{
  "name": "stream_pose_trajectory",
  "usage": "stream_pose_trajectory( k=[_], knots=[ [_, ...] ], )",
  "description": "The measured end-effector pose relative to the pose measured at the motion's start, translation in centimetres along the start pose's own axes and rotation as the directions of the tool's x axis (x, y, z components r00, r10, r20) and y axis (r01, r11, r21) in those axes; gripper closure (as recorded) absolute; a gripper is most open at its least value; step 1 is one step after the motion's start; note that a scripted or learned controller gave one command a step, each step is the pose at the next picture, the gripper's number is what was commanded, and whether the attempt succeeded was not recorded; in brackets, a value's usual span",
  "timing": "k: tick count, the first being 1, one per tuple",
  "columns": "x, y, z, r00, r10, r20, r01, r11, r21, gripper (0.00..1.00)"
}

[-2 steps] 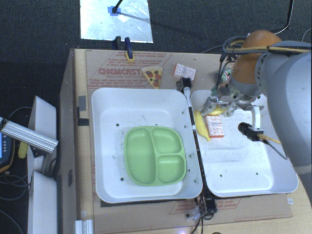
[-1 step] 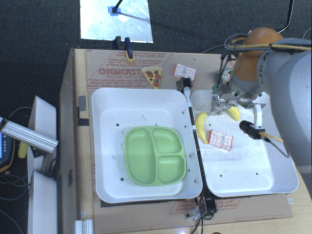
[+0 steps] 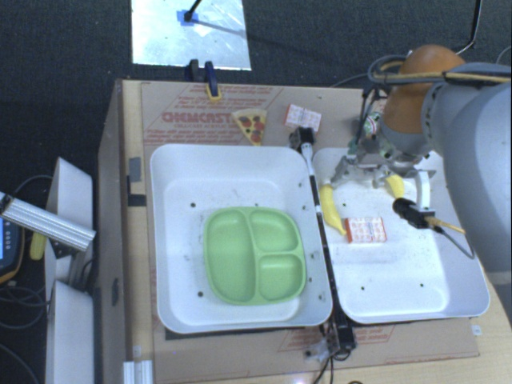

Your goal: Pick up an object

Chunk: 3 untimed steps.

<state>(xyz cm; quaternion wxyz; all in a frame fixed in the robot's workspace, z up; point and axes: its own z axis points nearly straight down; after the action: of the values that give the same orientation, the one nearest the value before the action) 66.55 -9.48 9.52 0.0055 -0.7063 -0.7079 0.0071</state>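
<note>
**While arm (image 3: 472,134) reached in, gripper (image 3: 372,169) sat up-right of banana (image 3: 330,206); grip state unreadable**

Since the yellow banana was the clearest pick target, it serves as the landmark: it lay lengthwise in the right bin (image 3: 400,278), hard against that bin's view-left wall. Gripper hung just up and to the view-right of the banana's far end, apart from it. Whether it was spread or pressed together, I could not tell; the metal parts blurred into each other. Red-and-white packet (image 3: 366,230) lay flat just view-right of the banana's near end, maybe touching it. Smaller yellow piece (image 3: 394,185) lay further view-right of the banana, close under the gripper. Across the wall view-left of the banana, green divided plate (image 3: 254,254) sat flat in the left bin (image 3: 180,214). Beyond the banana and view-left, toy pizza slice (image 3: 251,125) lay on the cardboard. Small printed card (image 3: 303,117) lay straight beyond the banana, also outside the bins. Orange band (image 3: 416,94) showed up-right of the banana, above the gripper.
</note>
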Motion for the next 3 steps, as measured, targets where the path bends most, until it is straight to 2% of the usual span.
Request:
stream_pose_trajectory(
  k=[1,2,3],
  knots=[
    [-5.1,-4.6,-6.1,1.000,0.000,0.000,0.000,1.000,-0.021,0.00],
    [-7.1,0.2,1.2,1.000,-0.001,-0.001,0.001,1.000,-0.018,0.00],
    [-7.1,0.4,-0.1,1.000,-0.004,0.001,0.004,1.000,-0.023,1.00]
  ],
)
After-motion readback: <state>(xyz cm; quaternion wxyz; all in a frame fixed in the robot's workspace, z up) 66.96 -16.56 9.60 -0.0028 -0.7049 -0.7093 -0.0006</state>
